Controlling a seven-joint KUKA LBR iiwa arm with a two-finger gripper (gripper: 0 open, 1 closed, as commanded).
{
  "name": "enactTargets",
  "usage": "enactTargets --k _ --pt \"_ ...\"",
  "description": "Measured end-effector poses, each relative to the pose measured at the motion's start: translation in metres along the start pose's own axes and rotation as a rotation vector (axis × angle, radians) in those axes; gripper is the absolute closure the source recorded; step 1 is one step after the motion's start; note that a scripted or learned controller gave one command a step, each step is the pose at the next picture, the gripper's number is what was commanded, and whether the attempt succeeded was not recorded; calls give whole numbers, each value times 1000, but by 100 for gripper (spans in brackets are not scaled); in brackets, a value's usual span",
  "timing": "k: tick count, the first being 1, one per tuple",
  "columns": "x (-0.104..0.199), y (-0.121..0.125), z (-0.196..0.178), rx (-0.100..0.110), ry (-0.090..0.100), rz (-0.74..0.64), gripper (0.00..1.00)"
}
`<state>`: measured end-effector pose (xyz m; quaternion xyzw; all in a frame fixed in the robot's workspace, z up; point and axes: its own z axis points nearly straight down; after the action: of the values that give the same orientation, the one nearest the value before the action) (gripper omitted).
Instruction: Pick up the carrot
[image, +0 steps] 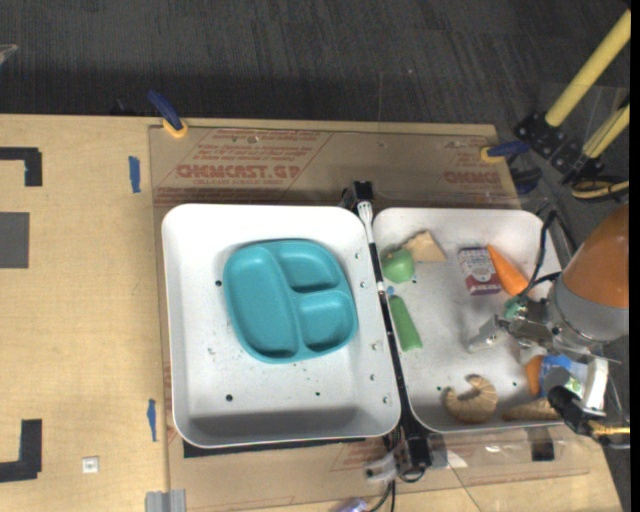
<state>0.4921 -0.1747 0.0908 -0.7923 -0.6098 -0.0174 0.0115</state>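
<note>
Croissant (472, 399) nearest — hand (500, 330) just below carrot (508, 272).

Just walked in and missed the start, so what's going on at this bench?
A grey arm reaches into the right bin from the right, after the carrot. Its tool hangs low in the bin, just below the carrot, which lies on the floor beside a small red packet. The left bin holds a blue tray.

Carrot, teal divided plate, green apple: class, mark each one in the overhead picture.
carrot (509, 271), camera view, middle of its orange body.
teal divided plate (262, 300), camera view, floor of its large compartment.
green apple (399, 266), camera view, centre of its rounded top.
</note>
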Motion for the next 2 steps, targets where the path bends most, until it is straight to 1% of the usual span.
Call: enactTargets --k 1,2 --pt "14 76 2 7 -10 183 0" --pt "36 140 6 -2 -26 604 0"
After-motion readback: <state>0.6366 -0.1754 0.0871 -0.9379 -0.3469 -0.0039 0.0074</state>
